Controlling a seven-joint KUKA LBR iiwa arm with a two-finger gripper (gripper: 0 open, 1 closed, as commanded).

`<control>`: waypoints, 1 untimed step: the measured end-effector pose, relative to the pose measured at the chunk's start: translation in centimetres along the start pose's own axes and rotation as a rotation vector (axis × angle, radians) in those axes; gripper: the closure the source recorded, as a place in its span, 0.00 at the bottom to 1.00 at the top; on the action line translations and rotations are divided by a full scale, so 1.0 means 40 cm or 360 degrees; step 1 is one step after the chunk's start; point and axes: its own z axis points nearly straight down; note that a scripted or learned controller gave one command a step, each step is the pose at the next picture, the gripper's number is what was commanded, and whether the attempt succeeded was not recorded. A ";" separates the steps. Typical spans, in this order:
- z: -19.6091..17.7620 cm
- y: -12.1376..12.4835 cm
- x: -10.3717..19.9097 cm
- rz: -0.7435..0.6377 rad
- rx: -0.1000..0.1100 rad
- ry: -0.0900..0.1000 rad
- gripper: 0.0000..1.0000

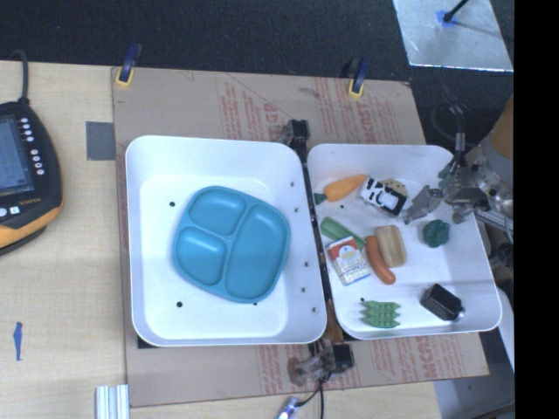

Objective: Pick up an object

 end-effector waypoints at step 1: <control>0.303 0.138 0.010 -0.0004 0.0007 -0.0001 0.00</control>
